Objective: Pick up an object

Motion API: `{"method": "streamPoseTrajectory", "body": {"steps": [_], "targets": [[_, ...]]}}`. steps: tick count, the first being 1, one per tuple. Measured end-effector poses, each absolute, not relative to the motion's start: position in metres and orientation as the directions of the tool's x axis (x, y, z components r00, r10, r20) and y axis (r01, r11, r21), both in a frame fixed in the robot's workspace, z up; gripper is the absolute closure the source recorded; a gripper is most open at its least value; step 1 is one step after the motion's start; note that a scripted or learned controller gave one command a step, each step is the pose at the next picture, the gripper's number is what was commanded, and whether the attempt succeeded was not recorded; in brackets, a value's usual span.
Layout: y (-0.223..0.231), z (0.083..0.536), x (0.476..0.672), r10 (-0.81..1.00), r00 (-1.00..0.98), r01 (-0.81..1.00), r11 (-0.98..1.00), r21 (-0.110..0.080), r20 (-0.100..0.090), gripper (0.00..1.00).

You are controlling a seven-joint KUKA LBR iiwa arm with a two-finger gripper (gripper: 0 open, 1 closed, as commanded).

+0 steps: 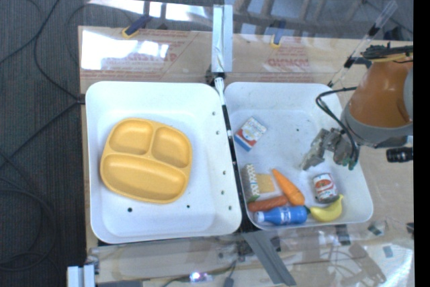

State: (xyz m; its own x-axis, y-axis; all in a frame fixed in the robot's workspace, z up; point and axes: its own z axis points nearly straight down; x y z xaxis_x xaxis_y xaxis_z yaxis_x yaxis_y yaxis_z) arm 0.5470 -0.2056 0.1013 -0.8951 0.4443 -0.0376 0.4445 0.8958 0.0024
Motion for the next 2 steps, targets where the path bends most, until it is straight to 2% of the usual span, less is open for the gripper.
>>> {"method": "streamPoseTrajectory", "body": {"steps": [1,2], "targets": [[-0.205,0.101,0.547,0.444,-0.895,0.444,0.896,0.003,-0.037,0.0],[-0.202,0.134,0.561,0.785,-0.62,0.785,0.62,-0.003,0.003,0.0]]}}
